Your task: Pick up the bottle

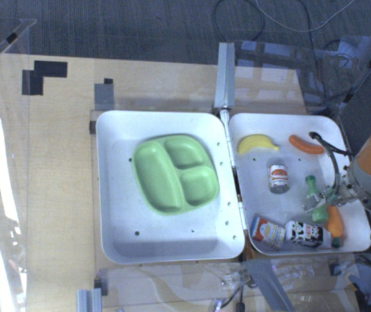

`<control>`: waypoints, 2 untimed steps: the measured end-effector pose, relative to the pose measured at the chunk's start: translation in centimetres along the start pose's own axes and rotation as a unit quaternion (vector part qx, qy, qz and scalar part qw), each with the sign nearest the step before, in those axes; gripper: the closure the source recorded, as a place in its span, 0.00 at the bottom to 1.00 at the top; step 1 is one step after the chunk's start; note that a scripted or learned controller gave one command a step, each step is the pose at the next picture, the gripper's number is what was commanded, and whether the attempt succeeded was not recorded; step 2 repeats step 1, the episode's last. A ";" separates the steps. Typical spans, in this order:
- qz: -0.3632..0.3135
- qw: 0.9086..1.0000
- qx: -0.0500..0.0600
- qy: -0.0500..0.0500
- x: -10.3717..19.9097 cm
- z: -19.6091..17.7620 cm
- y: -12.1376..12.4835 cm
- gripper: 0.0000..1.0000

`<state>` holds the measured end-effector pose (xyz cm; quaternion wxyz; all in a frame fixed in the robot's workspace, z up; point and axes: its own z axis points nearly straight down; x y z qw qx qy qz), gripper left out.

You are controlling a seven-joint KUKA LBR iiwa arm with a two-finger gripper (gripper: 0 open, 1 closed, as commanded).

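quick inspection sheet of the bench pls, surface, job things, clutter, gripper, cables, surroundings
surface: wooden bench bearing left bin and right bin.
job's things: green bottle in right bin, near its right side.
clutter: green divided plate in left bin; banana, sausage, can, carrot, carton lying flat in right bin.
grippers: gripper low beside the bottle; grasp unclear.
cables: black cables on floor beyond bench.
surroundings: dark carpet.
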<state>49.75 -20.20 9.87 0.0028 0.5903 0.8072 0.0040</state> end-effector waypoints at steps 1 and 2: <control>0.009 1.000 0.003 -0.001 5.0 -9.2 4.3 1.00; 0.009 1.000 0.003 -0.001 5.0 -9.2 4.3 1.00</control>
